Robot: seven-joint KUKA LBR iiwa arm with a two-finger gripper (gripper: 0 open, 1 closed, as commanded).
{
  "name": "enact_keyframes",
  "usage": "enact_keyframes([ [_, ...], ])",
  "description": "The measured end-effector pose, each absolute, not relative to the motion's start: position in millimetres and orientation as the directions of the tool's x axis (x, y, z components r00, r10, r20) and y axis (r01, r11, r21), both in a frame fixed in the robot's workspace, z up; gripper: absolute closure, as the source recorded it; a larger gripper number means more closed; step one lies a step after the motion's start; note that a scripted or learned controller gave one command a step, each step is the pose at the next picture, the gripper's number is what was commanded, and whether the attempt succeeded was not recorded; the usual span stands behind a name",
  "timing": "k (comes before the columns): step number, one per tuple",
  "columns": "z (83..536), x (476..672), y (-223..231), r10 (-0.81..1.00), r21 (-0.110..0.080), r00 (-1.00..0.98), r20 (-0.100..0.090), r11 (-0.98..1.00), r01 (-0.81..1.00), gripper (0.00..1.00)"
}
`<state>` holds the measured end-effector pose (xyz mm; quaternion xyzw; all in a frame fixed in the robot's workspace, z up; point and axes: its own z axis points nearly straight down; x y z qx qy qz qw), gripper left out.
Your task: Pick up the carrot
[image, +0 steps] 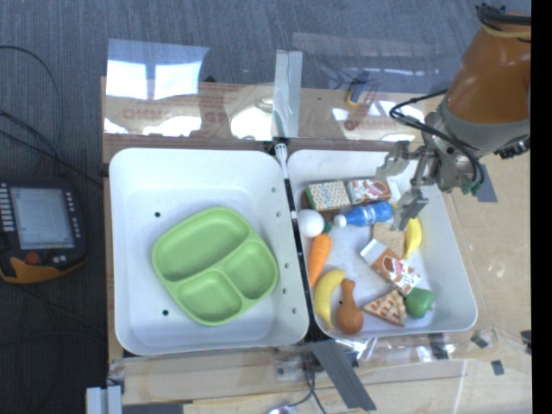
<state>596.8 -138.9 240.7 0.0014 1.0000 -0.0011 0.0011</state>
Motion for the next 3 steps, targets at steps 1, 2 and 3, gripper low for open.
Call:
enact_keyframes([
  [1, 111.5, 574.4, -101.9, 0.465, 0.007, -0.885, -0.022, 0.886, 0.465, 0.0],
  [2, 104.5, 575.0, -96.6, 0.875, 0.037, -0.483, -0.024, 0.484, 0.875, 0.0],
  [3, 113.0, 574.5, -100.0, 0.877, 0.034, -0.48, -0.031, 0.481, 0.876, 1.0],
])
